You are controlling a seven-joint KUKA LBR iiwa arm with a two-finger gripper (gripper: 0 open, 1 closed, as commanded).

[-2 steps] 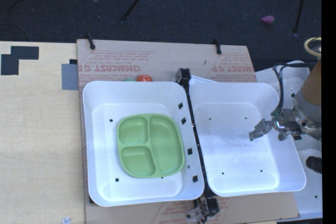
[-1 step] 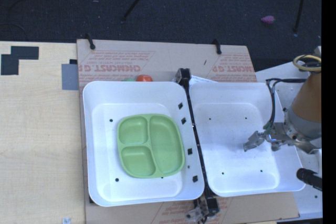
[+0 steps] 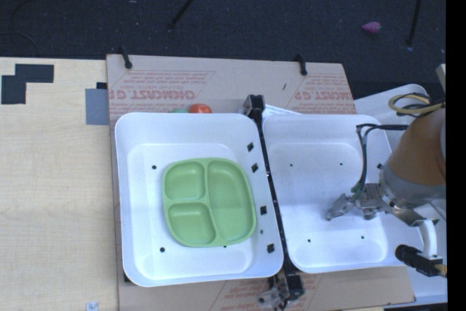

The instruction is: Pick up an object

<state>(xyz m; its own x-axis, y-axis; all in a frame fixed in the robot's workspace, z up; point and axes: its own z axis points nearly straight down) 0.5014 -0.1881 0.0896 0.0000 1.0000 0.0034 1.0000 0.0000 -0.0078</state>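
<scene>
A light green divided plate [image 3: 210,202] with three compartments lies flat in the middle of the left bin [image 3: 138,156]. My gripper [image 3: 344,206] hangs low over the right bin [image 3: 320,156], near its right side and pointing left, well apart from the plate. Nothing shows in the gripper. The grey arm with its orange band [image 3: 422,153] comes in from the right edge and hides the bin's right wall.
A small red-orange object [image 3: 199,109] and a green bit [image 3: 178,111] lie just behind the left bin's far rim, on the cardboard sheet [image 3: 218,87]. A black divider [image 3: 263,186] runs between the bins. Cables [image 3: 408,102] loop near the arm.
</scene>
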